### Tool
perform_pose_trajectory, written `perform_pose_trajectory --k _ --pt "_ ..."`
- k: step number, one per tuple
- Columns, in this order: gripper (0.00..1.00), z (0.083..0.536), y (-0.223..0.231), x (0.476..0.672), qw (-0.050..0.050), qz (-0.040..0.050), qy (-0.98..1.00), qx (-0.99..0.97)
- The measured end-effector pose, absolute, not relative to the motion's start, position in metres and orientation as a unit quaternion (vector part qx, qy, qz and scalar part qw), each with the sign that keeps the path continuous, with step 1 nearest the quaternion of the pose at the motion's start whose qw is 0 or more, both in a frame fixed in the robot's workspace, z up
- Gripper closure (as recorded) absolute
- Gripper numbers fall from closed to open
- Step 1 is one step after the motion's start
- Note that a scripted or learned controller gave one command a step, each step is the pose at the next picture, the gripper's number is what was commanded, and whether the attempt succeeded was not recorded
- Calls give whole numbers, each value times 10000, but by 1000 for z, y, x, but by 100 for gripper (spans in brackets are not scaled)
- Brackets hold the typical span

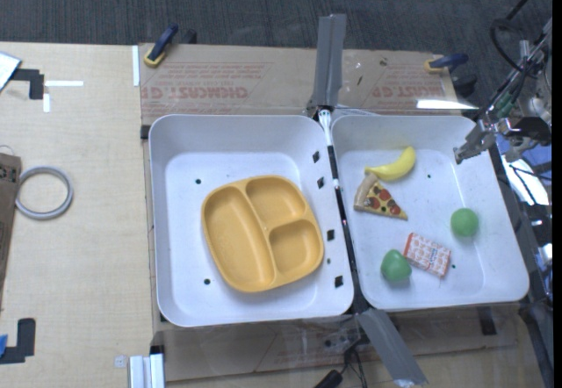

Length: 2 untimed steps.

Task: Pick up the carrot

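A: Item 1, gripper (468, 149). Upper right of frame, over the right bin's (439, 189) far right rim. Apart or together: cannot tell at this size. Nothing seen clamped.

B: Item 2, carrot. Location?

A: Cannot tell. Right bin contents as listed: banana (392, 165) upper middle, pizza slice (379, 198) just below it, green ball (464, 222) right of centre, second green piece (395, 267) lower middle, red-and-white box (428, 254) touching or just beside that piece. Nothing orange and tapered among them. Left bin (180, 202): yellow divided plate (263, 233) alone.

B: Long axis, pointing direction?

A: Not recordable; no item safely matched to the name.

B: Risks from here?

A: First, wrong pick: with no sure target, likely descent onto the banana, the nearest long, warm-coloured shape. Second, empty closure on bare bin floor, cause the same. Third, contact with the bin wall, gripper being right at the rim; too steep a descent there probably shoves the bin. Fourth, box and green piece nudged together if the approach crosses the lower middle.
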State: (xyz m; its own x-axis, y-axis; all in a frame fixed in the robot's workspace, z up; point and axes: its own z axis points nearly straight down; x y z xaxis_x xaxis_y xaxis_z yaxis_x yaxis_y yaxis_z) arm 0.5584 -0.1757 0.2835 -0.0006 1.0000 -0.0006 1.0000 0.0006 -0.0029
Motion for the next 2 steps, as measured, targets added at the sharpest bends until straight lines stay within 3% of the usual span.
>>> perform_pose_trajectory --k 1,2 --pt "0 243 -62 518 11 15 -7186 -6955" --pt "0 340 -82 525 -1 17 -6091 -7931"
